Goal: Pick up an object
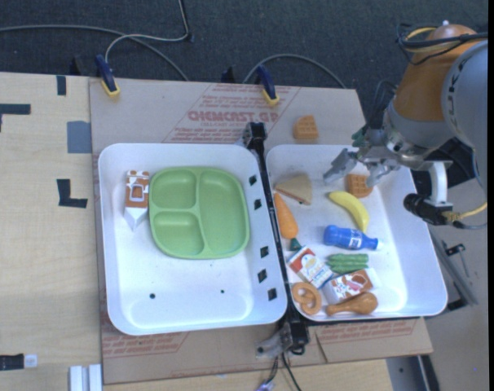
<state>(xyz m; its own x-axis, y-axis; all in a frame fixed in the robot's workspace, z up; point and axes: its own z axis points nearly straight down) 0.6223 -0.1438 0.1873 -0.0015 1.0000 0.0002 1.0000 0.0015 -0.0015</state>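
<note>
The gripper (359, 167) is seen low over the upper part of the right bin (410, 243), its 2 fingers spread apart with nothing clearly clamped between them. One grey finger (339, 166) points out toward 8 o'clock; the other sits on the far side of a small orange waffle-like toy (359, 186), which lies just at 6 o'clock of the fingertips and appears to be touching or nearly touching them. Whether the waffle toy is actually bracketed by the fingers cannot be settled, since the wrist covers its upper edge.

The coming move is judged to turn on that relation: the waffle toy is the nearest candidate, sitting directly beneath the open fingers, so a short descent and closing would be called for. The banana (350, 209) lies next, at 6 o'clock of the waffle toy, its long axis running from 10 o'clock to 4 o'clock. A wedge of sandwich (293, 188) lies well off at 9 o'clock, and an orange block (306, 128) rests outside the bin at 11 o'clock.

Hard to make out are the small items heaped at the bin's lower edge; a blue bottle (350, 238) is plain, the rest less so. The arm's upper body is cut off at the frame's right.
</note>
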